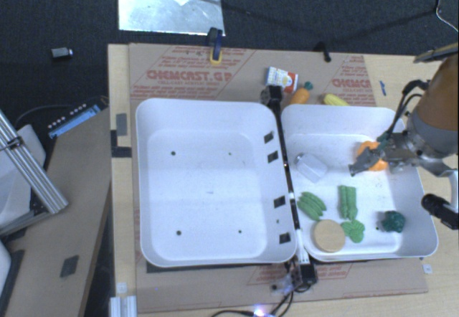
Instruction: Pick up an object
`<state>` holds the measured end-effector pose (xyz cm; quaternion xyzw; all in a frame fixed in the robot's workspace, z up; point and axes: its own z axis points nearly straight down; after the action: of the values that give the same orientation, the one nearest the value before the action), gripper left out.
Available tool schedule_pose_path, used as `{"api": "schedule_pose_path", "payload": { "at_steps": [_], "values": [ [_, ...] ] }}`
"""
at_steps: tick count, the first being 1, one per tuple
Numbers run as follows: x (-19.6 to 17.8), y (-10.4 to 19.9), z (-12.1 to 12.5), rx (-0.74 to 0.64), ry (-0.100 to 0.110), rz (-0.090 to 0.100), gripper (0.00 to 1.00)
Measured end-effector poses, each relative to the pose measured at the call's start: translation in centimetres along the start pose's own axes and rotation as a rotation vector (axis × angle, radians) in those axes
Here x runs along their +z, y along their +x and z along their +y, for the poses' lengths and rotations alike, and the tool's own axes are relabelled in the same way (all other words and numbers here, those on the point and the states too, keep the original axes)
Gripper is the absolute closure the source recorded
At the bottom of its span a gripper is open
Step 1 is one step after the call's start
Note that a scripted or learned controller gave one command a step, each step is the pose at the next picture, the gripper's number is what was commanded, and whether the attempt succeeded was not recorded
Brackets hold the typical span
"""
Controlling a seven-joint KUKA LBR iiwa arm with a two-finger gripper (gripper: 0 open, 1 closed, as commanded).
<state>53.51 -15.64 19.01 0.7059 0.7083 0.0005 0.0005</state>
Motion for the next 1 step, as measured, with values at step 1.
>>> {"api": "schedule_pose_path", "payload": {
  "at_steps": [1],
  "values": [
    [-1.10, 0.02, 0.11, -0.003, -0.003, 0.000, 1.00]
  ]
}}
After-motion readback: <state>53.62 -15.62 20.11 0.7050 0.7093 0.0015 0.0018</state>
